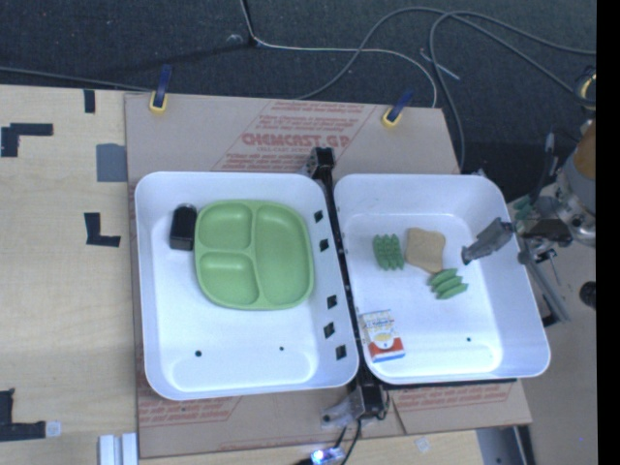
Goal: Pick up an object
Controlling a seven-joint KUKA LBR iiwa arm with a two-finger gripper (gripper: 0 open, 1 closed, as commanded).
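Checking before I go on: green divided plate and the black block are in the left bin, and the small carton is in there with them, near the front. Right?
Not quite. The camera view shows the small carton in the right bin, near its front left corner. The green divided plate and the black block are in the left bin, as you said.

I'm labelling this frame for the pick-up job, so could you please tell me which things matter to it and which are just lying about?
Belonging to the job:
end effector, right bin, green ridged piece, tan piece, green pod piece, small carton, green divided plate, black block, left bin.

Just lying about:
cables, yellow clamps, cardboard sheet.
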